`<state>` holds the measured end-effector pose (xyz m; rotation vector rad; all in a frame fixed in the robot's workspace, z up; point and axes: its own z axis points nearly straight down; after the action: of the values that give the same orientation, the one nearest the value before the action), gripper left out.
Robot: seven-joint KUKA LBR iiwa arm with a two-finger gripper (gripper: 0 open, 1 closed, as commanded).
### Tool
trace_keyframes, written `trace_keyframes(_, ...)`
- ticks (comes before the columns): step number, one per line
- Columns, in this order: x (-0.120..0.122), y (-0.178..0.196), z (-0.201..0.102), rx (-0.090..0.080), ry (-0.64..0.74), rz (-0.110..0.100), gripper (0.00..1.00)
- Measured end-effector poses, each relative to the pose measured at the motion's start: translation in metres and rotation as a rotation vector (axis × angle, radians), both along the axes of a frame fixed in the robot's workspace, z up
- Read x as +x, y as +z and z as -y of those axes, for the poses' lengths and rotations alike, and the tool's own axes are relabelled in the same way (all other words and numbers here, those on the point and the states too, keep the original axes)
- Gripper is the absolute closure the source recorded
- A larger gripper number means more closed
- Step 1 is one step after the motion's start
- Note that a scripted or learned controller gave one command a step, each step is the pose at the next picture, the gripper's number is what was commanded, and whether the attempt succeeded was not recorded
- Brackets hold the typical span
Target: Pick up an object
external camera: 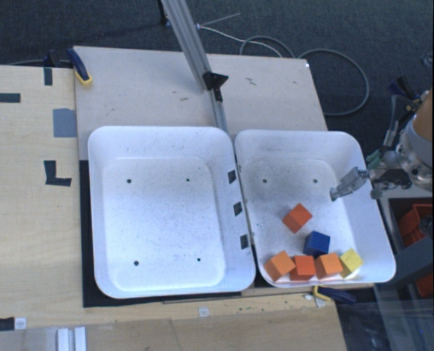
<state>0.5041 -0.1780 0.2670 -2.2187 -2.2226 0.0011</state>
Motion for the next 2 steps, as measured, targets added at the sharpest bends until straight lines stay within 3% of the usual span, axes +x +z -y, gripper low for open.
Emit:
trace_keyframes(1, 0.022, -0.132, -0.033, 0.002, 0.001, -0.008, 0.00)
trace_keyframes(2, 0.015, -0.175, -0.066, -0.005, -0.001, 0.003, 0.00)
